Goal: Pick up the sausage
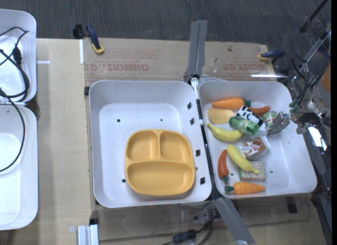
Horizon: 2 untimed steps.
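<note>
Slim red-orange plastic sausage [223,164]: right white bin [295,178], left side, beside yellow banana [241,158] | long axis near-vertical | pincer [278,123]: up-right, well apart | pincer opening: cannot tell

red-orange sausage [223,164] lies lengthwise near the right bin's left wall, beside a banana.
</note>
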Each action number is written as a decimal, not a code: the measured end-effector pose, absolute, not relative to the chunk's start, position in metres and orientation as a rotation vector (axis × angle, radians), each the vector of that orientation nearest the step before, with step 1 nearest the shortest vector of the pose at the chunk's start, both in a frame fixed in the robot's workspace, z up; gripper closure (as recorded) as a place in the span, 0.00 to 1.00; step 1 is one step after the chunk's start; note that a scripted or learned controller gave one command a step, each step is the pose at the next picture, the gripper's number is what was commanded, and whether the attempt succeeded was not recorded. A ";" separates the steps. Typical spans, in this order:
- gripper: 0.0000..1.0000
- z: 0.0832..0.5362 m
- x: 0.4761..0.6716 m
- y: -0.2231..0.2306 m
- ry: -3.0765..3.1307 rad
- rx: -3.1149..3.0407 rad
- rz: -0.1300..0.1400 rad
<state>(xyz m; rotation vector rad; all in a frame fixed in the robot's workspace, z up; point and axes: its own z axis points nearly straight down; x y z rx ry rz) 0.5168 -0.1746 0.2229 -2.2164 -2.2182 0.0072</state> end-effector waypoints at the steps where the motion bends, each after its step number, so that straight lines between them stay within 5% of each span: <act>1: 0.00 0.132 0.584 -0.200 -2.348 -2.082 0.004; 2: 0.00 0.088 0.560 -0.135 -2.694 -1.607 0.002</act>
